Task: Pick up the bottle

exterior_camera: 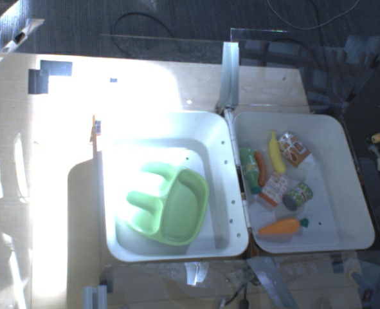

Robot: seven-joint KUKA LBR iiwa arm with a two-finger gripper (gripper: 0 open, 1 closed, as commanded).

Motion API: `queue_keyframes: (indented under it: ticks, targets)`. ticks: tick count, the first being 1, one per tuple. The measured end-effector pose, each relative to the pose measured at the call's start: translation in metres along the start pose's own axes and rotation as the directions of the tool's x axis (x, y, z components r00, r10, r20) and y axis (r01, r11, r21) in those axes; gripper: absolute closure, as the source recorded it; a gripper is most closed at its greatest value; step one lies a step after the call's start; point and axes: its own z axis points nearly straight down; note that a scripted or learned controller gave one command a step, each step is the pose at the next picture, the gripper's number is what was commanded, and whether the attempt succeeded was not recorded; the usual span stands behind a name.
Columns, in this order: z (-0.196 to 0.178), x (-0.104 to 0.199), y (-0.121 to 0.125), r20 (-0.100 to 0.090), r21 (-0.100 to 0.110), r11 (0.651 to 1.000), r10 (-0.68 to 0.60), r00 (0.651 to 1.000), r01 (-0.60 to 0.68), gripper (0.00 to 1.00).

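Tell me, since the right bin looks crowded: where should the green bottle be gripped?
Grip the green bottle across its middle, coming from above. It lies lengthwise along the right bin's left wall, with the sausage close on its other side, so a narrow top-down pinch probably fits best.

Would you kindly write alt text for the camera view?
Two white bins sit side by side: the left bin holds a green divided tray, the right bin a green bottle, banana, carrot, can and small cartons.
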Motion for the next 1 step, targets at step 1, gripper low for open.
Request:
queue_keyframes:
  ticks: [1]
  targets:
    - [-0.0118, 0.0016, 0.0, -0.004, -0.002, 1.0, -0.004, 1.0, 0.004, 1.0]
